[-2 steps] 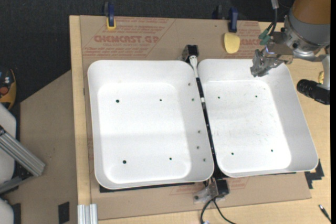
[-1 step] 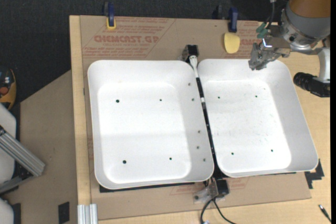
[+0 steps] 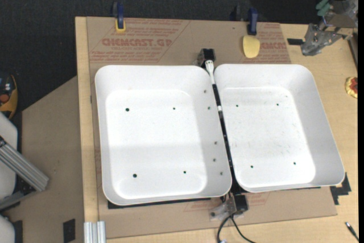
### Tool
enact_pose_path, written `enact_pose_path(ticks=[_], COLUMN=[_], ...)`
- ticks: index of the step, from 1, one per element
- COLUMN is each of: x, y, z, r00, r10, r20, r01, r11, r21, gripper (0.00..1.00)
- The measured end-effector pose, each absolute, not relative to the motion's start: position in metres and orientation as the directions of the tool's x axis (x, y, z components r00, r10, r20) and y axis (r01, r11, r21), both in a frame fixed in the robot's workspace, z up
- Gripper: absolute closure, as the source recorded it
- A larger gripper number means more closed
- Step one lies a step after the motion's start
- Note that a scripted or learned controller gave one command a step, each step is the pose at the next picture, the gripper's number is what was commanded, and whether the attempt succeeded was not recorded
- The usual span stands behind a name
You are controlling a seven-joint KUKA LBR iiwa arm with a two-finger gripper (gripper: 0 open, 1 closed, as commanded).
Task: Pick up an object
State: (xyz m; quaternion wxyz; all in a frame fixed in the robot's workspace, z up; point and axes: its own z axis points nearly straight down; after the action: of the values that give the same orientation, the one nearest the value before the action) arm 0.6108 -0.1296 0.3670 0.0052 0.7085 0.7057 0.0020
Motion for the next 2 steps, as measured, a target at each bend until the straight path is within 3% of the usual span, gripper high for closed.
enact_pose_path(ticks=[1,2], x=[0.656,0.648], y=[-0.088,-0.086], z=[0.282,0.309], r00=[-0.004,-0.001], r10=[1.000,1.000], r20=[0.001,-0.001], r01=[1.000,1.000], r11=[0.004,0.001], r21=[-0.004,0.004], gripper=[1.00,1.00])
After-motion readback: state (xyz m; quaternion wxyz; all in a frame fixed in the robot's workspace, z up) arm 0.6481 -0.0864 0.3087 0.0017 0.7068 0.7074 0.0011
